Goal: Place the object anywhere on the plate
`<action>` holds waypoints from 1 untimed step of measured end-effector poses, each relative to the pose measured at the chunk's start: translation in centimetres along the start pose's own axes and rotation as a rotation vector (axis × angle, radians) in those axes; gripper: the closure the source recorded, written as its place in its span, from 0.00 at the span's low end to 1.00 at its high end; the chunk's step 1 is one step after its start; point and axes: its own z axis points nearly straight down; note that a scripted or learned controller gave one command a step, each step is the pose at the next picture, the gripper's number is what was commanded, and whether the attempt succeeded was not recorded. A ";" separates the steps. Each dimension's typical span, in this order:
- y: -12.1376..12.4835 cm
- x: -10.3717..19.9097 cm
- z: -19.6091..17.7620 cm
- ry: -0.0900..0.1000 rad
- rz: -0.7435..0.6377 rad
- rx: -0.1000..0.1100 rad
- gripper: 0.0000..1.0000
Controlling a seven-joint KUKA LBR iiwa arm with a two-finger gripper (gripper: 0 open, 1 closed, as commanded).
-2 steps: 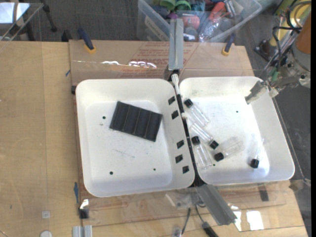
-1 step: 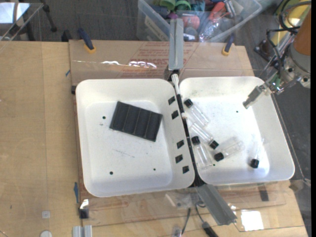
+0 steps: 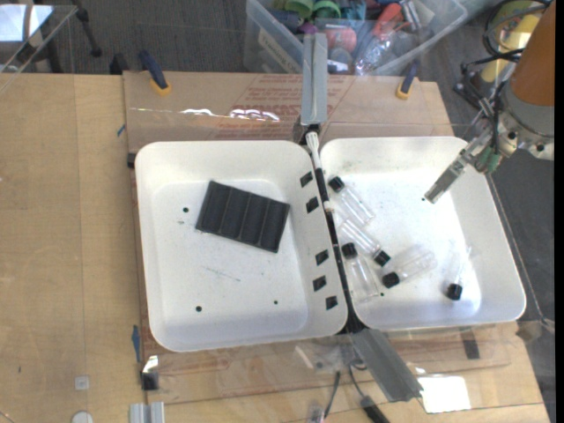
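Object: several clear vials with black caps (image 3: 388, 271) lie scattered in the right bin (image 3: 493, 227), most near its left wall and centre, and one loose black cap (image 3: 454, 292) sits toward the lower right corner. Plate: a dark ribbed rectangular plate (image 3: 242, 216) lies flat in the left bin (image 3: 176, 307), slightly rotated, in the upper-middle area. Gripper (image 3: 434, 194): positioned over the upper right area of the right bin, slanting down toward the left from the wrist at the right edge. The fingers appear as one thin dark tip; whether they are apart or together cannot be determined. Nothing is visible between them. A clear tub of colourful items (image 3: 352, 11) stands behind the bins on the bench (image 3: 62, 236).
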 end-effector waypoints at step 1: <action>-0.1 0.0 0.0 0.000 0.001 0.000 0.00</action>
